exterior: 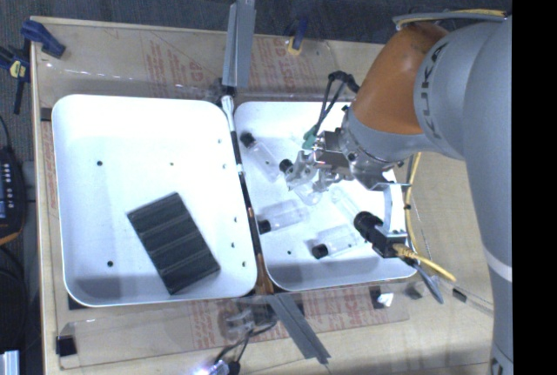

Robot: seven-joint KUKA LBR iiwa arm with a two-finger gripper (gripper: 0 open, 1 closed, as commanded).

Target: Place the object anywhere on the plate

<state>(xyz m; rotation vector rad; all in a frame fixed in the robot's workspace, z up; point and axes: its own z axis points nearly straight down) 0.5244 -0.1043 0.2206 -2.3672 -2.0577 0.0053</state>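
Note:
The plate [172,241] is a dark ribbed rectangle lying at a slant in the left bin [78,130], near its front. Several small clear bottles with black caps lie in the right bin [287,279]: one [257,154] by the divider, one [282,213] in the middle, one [334,237] toward the front. My gripper [309,170] is low in the right bin, over another clear bottle [300,182] whose black cap [286,166] shows just to its left. I cannot make out whether that bottle is between the fingers.
A grey bar [238,43] stands at the back between the bins, and the raised divider [242,190] separates them. The arm's orange band [392,86] and grey body overhang the right bin's far right side. Blue clamps [39,38] sit at the bench's back left.

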